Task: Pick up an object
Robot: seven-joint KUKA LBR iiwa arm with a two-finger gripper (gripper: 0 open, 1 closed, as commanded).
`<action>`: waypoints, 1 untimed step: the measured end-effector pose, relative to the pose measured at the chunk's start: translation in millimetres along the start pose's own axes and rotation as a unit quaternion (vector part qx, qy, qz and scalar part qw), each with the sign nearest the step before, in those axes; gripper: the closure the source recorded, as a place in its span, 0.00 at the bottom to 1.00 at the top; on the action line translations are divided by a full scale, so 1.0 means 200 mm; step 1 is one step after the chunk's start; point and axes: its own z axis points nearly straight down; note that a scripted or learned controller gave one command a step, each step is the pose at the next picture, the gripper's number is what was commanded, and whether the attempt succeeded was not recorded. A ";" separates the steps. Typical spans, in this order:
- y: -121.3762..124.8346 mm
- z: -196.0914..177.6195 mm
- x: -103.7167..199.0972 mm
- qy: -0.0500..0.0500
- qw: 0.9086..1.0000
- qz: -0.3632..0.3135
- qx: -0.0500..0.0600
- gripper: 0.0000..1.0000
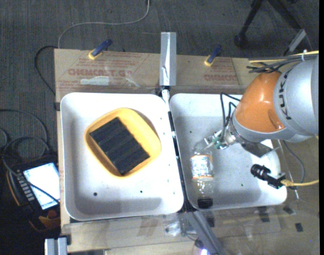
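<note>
Two white bins (71,142): one yellow tray (123,141), one clear bottle (202,169).

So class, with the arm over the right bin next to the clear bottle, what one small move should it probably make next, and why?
Probably a short shift toward the clear bottle, to centre the gripper over it before descending. The bottle lies on its side in the right bin, just beside the gripper's tip and down-left of it in the camera view, and nothing is seen held.

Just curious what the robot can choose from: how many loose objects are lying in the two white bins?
2. A yellow dish holding a black ridged block lies in the left bin; a clear plastic bottle lies in the right bin. The arm may hide more.
</note>
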 end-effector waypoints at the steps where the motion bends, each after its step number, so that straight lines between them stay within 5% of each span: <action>1: -0.03 -0.03 0.02 -0.007 1.000 -0.004 -0.010 0.00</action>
